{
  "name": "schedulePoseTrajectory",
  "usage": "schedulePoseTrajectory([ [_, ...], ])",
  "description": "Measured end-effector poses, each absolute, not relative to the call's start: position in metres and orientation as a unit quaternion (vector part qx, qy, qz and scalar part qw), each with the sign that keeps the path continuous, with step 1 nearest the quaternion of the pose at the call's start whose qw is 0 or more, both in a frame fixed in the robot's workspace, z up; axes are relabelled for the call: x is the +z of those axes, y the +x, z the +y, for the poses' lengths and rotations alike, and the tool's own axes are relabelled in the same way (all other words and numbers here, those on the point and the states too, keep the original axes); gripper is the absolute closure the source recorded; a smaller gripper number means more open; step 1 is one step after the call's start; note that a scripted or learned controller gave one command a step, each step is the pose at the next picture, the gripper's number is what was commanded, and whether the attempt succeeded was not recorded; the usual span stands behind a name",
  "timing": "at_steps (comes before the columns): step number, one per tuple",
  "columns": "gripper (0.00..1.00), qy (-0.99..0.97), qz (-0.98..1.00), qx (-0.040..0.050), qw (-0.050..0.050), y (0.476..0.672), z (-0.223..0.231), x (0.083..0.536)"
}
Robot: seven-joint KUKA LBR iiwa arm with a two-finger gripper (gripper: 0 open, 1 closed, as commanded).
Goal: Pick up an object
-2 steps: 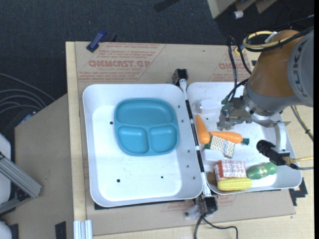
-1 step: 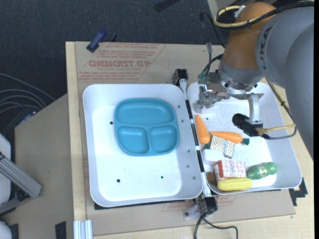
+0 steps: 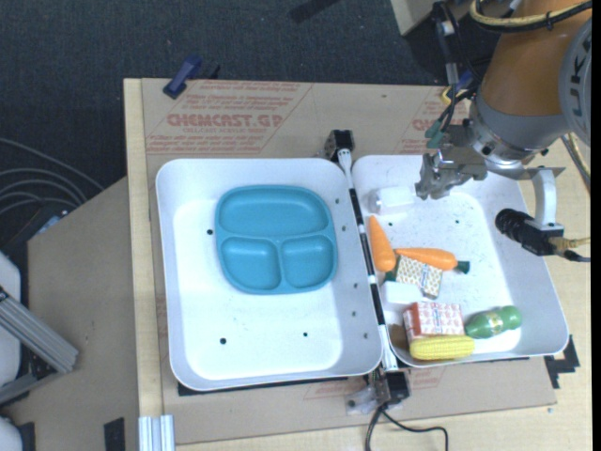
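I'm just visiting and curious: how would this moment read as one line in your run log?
stage: approach | gripper: over right bin, far end, nothing seen held | carrots, corn: in right bin | blue tray: left bin

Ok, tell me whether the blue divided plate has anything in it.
Empty. The blue divided plate in the left bin shows bare compartments; the toy food lies in the right bin.

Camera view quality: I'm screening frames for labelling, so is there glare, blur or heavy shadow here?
Camera view: even lighting, soft shadows; the right bin looks bright, nearly washed out; the gripper is slightly soft; the blue tray and carrots are sharp.
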State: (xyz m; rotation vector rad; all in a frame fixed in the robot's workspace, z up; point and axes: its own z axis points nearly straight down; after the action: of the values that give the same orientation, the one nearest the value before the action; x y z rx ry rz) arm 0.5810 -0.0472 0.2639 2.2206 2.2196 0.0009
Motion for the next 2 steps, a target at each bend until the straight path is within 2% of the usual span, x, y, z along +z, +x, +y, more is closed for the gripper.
schedulePoseTrajectory([
  [1, 1.00, 0.708, 0.706, -0.0001, 0.002, 0.592, -0.132, 0.258],
  [2, 1.00, 0.707, 0.708, 0.0009, 0.001, 0.622, -0.079, 0.251],
])
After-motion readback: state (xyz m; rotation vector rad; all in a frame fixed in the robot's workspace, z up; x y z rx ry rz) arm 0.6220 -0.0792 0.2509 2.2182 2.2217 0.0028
